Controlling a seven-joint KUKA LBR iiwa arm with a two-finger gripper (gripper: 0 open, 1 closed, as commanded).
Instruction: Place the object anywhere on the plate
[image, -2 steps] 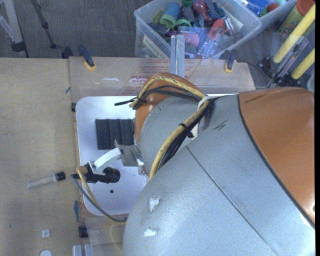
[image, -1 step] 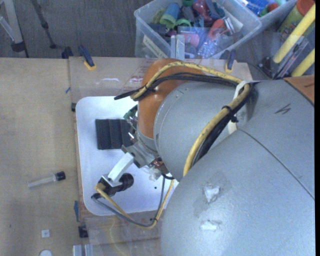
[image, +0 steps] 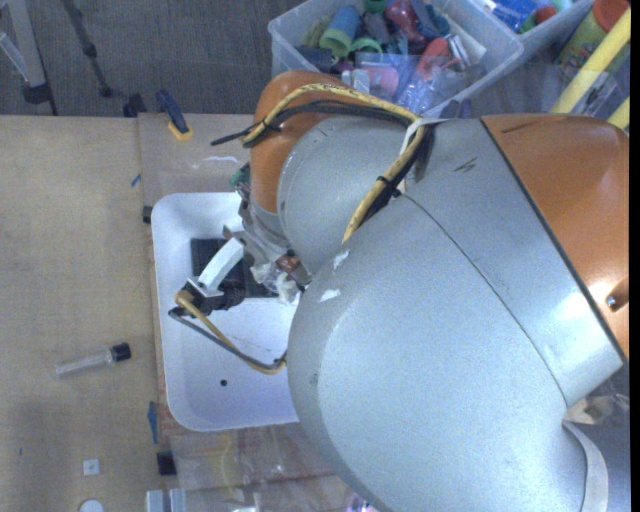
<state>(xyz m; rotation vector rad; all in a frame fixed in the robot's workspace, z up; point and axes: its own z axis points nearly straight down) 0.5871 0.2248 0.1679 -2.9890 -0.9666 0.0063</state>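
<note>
Down over the white bin (image: 200, 395), the arm (image: 450, 300) mostly hides the fingers (image: 268, 278); open or closed, cannot tell.

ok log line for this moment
arm: reaching from right | gripper: over white bin | grasp: cannot tell | bench: capped tube left of bin
</note>
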